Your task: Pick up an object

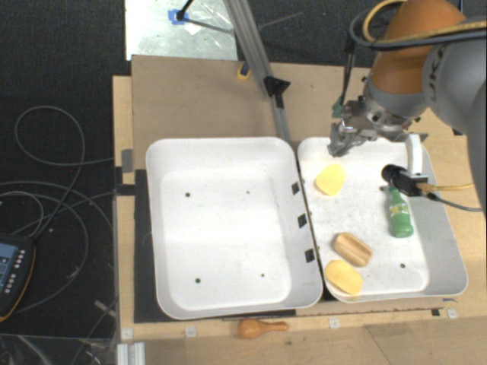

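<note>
Bins first: I see the left bin [221,226] bare beside the right bin [437,268]. Yellow piece [330,180] lies just at six o'clock of my gripper [340,144], apart from it; fingers' spread I cannot tell. Bread roll [353,249], green bottle [399,213] (label unreadable) sit toward four o'clock.

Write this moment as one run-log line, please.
gripper: above right bin, far end, nothing seen held | nearest: yellow piece | also in bin: green bottle, bread roll | pick: not yet done
</note>
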Action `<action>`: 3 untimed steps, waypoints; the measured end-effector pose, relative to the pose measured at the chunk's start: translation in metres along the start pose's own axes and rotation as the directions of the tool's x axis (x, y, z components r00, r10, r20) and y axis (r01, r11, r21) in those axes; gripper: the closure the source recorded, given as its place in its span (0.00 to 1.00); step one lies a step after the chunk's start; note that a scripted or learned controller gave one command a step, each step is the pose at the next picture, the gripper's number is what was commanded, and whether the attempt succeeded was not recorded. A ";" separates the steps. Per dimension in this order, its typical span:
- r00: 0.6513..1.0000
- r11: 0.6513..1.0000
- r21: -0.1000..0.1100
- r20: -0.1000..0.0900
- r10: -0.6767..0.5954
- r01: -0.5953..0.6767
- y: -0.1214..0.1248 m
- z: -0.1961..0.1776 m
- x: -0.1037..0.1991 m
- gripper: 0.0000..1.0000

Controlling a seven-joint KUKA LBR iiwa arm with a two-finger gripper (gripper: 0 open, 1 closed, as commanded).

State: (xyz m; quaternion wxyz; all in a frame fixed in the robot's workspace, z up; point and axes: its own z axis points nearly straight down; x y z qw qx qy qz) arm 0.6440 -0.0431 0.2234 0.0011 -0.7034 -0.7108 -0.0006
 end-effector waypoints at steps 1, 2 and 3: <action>1.000 1.000 -0.001 0.000 0.000 0.000 -0.009 -0.004 0.048 1.00; 1.000 1.000 -0.001 -0.001 0.000 0.000 -0.034 -0.015 0.093 1.00; 1.000 1.000 0.000 0.000 0.000 0.000 -0.053 -0.020 0.137 1.00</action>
